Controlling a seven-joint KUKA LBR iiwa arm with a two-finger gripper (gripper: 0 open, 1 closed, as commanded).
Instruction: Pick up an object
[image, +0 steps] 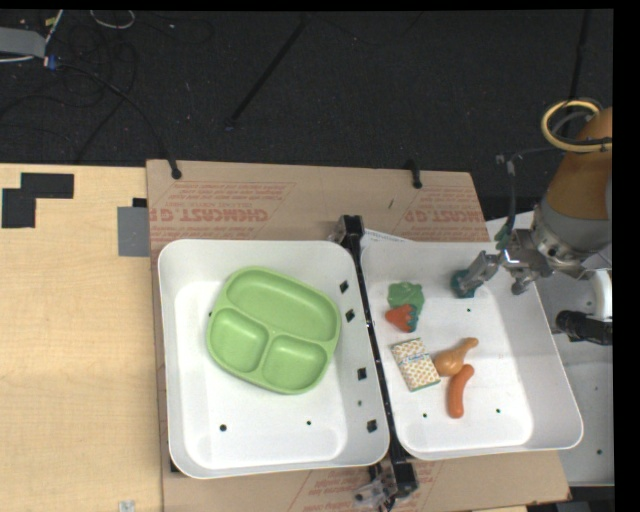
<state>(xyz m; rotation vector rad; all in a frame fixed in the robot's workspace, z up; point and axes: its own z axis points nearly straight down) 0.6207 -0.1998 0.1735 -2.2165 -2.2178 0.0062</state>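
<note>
I log two shallow white bins side by side on a sheet of brown cardboard (300, 205) printed with red lettering. The left bin (190, 420) carries a green divided plate (273, 330) with three compartments, lying flat and slightly rotated, near the bin's centre. A black divider strip (368, 340) runs between the left bin and the right bin (540, 400), where their rims meet. The light wooden table (70, 340) extends to the left, bearing black square markings (35, 197) and a grey patch (131, 229) just beside the cardboard. Behind the table I see dark floor (300, 80) with loose cables (110, 60).
</note>
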